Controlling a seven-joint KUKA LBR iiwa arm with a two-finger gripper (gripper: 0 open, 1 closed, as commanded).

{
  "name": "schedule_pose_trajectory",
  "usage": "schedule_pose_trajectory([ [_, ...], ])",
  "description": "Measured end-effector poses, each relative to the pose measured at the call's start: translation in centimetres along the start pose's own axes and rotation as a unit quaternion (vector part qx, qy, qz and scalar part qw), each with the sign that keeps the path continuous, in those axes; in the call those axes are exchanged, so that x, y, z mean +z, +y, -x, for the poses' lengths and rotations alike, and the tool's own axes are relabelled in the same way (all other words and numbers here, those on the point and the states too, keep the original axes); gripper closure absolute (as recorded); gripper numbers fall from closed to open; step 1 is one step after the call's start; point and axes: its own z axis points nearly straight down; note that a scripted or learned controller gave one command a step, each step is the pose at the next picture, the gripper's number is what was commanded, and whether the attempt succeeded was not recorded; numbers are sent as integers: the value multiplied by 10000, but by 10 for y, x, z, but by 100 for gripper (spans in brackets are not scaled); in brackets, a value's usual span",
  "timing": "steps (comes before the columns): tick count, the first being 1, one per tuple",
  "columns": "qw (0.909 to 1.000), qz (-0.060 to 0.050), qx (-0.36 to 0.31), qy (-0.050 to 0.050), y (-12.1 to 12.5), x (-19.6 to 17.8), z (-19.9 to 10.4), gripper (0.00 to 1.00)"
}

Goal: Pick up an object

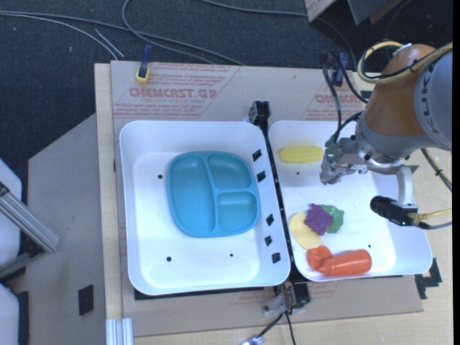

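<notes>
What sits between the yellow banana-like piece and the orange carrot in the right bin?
In the camera view, between the yellow piece and the carrot lie purple grapes with a green bit and a yellow disc.

I work in a robotics lab: my grey arm (413, 113) with its orange band reaches over a bench topped with paper-masked sheet (187, 85) printed "Chemcast GP". Two white bins (144, 192) sit clipped together, cables (165, 6) trail across dark carpet (43, 70), and aluminium framing (25, 218) stands at the left.
</notes>
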Motion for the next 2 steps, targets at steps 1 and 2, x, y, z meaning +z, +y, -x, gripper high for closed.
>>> schedule_pose_trajectory([
  [1, 10000, 0, 0, -1, 2, -54, 0, 100],
  [2, 10000, -18, -24, 11, 6, -59, -64, 100],
])
